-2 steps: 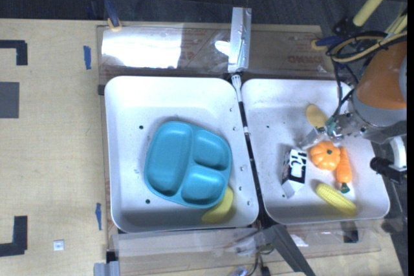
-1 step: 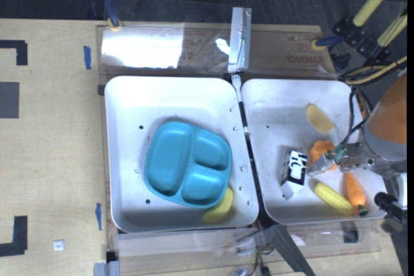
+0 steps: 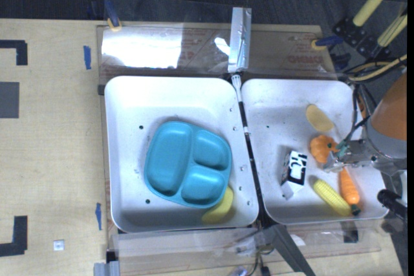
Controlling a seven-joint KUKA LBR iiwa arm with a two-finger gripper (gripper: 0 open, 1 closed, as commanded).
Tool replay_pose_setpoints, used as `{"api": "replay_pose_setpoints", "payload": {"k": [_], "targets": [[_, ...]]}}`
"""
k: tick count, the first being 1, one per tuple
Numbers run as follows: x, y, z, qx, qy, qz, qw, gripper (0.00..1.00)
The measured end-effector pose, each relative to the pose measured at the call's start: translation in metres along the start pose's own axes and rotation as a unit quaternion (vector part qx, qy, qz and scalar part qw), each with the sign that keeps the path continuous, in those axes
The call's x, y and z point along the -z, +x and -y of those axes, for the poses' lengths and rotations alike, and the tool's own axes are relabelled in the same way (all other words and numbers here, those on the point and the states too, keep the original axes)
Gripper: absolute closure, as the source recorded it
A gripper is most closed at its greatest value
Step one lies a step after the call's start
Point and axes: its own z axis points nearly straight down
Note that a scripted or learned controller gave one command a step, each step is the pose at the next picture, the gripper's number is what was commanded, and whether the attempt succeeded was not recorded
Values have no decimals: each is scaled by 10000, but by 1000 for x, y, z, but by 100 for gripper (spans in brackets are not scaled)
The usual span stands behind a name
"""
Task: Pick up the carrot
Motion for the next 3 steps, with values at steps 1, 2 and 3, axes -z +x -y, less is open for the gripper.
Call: {"api": "replay_pose_setpoints", "payload": {"k": [1, 2, 3], "targets": [[109, 12, -20, -656, 22, 6, 9978, 100], [106, 12, -18, -662, 56, 1, 9978, 0], [0, -15, -41, -497, 37, -64, 9987, 0]]}}
